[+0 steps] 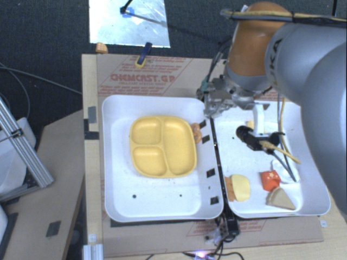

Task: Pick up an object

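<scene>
While at bins' divider (pixel 216 155), jaws nr yellow tray (pixel 163 145).

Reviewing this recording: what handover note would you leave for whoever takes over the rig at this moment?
Gripper: low over the far end of the divide between the two bins; no object visibly held.
Left bin: yellow divided plate, with a small brown piece at its right edge.
Right bin: yellow piece, red piece and beige wedge, all at the near end.
Done: nothing lifted, as far as shows.
Left: grasp one object and lift it.
</scene>
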Controlling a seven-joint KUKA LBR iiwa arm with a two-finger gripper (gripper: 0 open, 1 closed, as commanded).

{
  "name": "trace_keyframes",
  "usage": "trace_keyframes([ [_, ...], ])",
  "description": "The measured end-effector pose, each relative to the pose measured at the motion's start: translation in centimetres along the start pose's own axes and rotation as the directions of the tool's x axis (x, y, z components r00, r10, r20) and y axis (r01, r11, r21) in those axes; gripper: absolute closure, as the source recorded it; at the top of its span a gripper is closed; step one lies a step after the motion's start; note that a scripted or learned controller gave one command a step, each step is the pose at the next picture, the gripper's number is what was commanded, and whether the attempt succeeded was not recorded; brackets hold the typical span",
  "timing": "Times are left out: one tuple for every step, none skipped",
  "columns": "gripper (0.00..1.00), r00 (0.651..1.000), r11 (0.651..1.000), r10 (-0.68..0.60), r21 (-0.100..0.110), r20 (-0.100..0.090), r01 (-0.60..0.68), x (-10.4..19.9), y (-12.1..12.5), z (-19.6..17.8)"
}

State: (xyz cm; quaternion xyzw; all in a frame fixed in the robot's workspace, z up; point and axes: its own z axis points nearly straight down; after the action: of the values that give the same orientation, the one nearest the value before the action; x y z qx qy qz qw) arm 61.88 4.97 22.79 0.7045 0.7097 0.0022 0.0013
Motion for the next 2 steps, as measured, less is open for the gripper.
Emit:
trace_keyframes([
  [1.00, 1.000, 1.000, -0.004, -0.008, -0.003, 0.003, 5.8, -2.1, -11.6],
  [1.00, 1.000, 1.000, -0.002, 0.008, 0.000, 0.002, 13.9, -3.3, -3.9],
])
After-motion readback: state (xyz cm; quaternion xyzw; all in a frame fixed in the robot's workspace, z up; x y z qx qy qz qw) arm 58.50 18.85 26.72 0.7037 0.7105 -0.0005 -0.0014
